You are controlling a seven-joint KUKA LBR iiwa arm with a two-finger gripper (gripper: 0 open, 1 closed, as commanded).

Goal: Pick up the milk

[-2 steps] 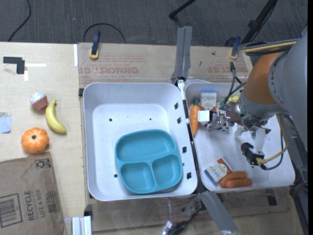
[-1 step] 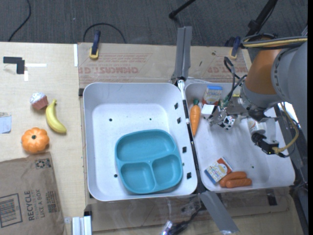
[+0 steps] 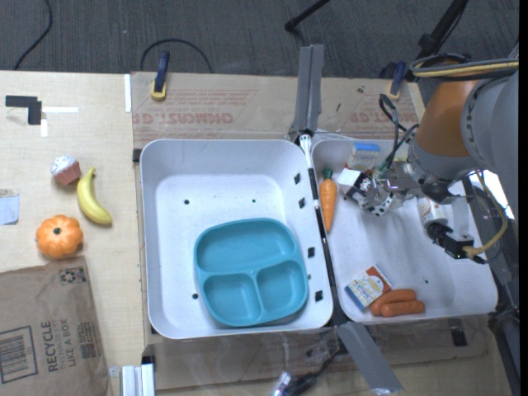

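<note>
The milk (image 3: 356, 162) is a white carton with a blue patch, lying at the back left of the right bin (image 3: 462, 299), close to the bin's far wall. My gripper (image 3: 373, 196) hangs low just in front of and to the right of it, and covers part of the carton. From this angle I cannot tell whether it touches the carton. The grey arm with its orange band (image 3: 445, 118) reaches in from the right.
An orange carrot (image 3: 328, 203) lies along the right bin's left wall. A small snack box (image 3: 367, 288) and sausages (image 3: 398, 306) lie at its front. The left bin (image 3: 165, 221) holds a blue divided plate (image 3: 247, 271). A banana (image 3: 91, 198), pumpkin (image 3: 59, 236) and cupcake (image 3: 65, 170) rest on the bench.
</note>
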